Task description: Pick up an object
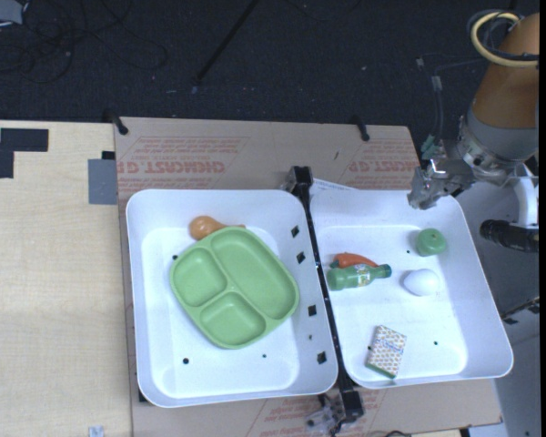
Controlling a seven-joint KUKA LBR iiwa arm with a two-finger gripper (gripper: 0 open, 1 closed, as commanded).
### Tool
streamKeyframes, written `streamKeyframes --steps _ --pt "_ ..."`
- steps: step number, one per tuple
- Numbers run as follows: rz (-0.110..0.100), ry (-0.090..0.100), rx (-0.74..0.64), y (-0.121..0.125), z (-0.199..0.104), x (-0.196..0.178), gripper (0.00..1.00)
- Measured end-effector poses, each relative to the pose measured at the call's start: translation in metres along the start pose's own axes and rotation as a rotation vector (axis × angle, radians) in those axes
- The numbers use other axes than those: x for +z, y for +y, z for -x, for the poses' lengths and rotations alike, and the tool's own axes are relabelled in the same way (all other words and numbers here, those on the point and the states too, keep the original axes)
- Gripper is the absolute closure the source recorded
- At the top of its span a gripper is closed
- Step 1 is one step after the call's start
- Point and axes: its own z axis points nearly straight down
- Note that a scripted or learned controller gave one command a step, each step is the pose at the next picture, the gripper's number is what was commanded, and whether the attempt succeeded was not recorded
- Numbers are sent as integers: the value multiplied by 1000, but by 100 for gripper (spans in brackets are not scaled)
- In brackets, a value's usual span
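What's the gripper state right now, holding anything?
Gripper: above the far right corner of the right bin, nothing seen in it; open or closed cannot be told.

A green plate [234, 286], green bottle [357, 276] and white ball [420, 282] lie in white bins [155, 353].

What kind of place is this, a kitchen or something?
More likely a robot test bench than a kitchen: a robot arm reaches over two white bins of toy-like items, such as a green divided plate and a small bottle, with loose cables behind.
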Motion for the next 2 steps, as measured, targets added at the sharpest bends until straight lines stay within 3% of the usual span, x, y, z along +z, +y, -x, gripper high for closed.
streamKeyframes --steps 2 --pt "-8 2 -3 -40 -101 30 100"
